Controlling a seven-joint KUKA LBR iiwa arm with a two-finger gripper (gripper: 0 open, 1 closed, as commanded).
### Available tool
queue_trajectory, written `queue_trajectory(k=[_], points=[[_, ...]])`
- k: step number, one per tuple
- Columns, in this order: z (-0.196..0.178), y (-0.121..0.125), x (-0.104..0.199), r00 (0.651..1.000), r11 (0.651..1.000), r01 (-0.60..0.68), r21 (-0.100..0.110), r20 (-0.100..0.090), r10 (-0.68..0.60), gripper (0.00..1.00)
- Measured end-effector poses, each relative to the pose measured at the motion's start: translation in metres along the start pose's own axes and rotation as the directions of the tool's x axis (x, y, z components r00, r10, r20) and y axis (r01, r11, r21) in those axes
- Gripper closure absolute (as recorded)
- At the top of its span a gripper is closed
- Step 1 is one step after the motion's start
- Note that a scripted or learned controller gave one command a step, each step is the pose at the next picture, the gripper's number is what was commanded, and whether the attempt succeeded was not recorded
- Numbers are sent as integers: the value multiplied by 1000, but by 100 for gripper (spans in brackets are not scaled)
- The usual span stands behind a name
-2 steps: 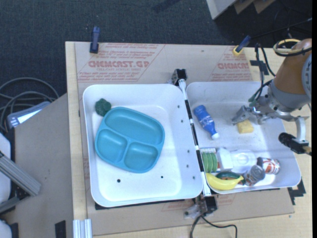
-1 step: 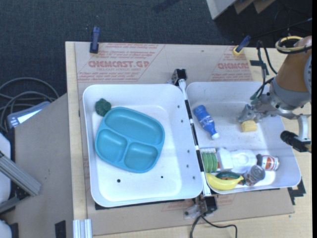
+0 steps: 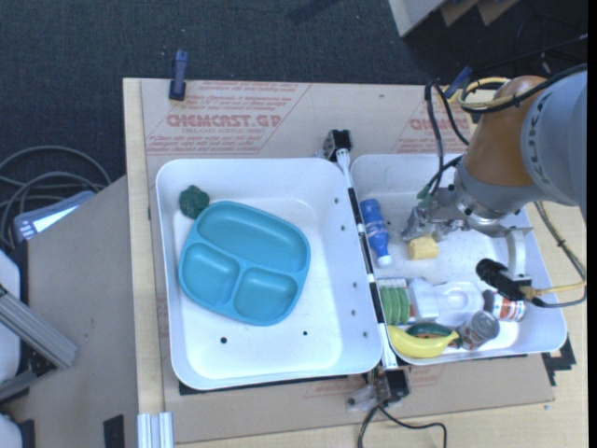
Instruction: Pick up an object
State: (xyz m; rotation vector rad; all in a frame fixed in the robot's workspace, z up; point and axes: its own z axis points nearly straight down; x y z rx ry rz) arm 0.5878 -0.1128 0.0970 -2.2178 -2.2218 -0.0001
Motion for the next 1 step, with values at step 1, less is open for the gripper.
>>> queue_trajectory(k=[1], points=[[-89,51,93,1000,1000,1,-5,0,-1,100]])
